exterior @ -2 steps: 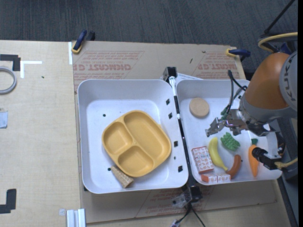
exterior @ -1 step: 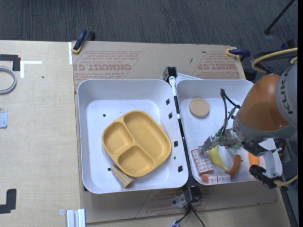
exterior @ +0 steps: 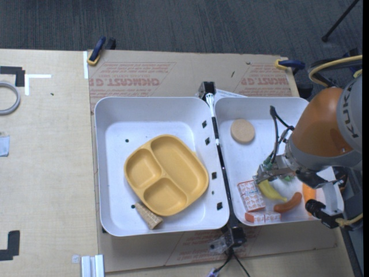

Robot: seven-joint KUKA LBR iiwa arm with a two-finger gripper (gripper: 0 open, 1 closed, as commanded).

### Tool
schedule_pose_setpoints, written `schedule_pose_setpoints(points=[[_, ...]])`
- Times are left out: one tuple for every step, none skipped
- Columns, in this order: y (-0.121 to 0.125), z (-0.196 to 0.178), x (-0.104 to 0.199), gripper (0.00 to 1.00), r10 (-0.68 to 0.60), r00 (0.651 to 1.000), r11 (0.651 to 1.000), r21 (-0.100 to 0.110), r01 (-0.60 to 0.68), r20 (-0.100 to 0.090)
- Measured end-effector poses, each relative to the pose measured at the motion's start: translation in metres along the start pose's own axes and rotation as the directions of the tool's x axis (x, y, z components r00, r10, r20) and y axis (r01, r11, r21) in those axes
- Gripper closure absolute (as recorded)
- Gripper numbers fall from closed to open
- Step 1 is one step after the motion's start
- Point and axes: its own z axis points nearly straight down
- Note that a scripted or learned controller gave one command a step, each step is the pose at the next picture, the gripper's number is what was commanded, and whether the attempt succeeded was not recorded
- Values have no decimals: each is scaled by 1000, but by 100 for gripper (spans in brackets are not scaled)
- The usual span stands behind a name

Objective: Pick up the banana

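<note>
In the camera view, two shallow white bins sit side by side on a sheet of cardboard laid over the bench. The left bin [exterior: 109,172] holds a yellow divided plate [exterior: 166,174] with three compartments, lying tilted across the bin's middle. A small tan block [exterior: 149,216] that looks like a piece of bread lies just beside the plate's lower edge, near the bin's front wall.

The right bin [exterior: 230,154] holds several things. A round tan disc [exterior: 243,131], perhaps a cookie or cracker, lies by itself toward the bin's far side. Nearer the front lies a small red and white carton [exterior: 251,195], with a second reddish packet [exterior: 255,217] by the front wall. The banana [exterior: 271,191] lies in the front right part of this bin, just right of the carton, its yellow curve partly covered from above by the arm's end. A reddish-orange sausage [exterior: 287,202] lies just below and right of the banana, close to it or touching.

The grey arm with its orange band reaches in from the right, and the gripper [exterior: 272,173] is low over the banana's upper end. Whether the claw is spread or closed I cannot tell, and nothing shows the banana caught in it; the fruit appears to rest on the bin floor
</note>
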Motion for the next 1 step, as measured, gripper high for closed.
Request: schedule_pose_setpoints(points=[[4, -87, 60, 100, -331, 944, 944, 7, 331, -1]])
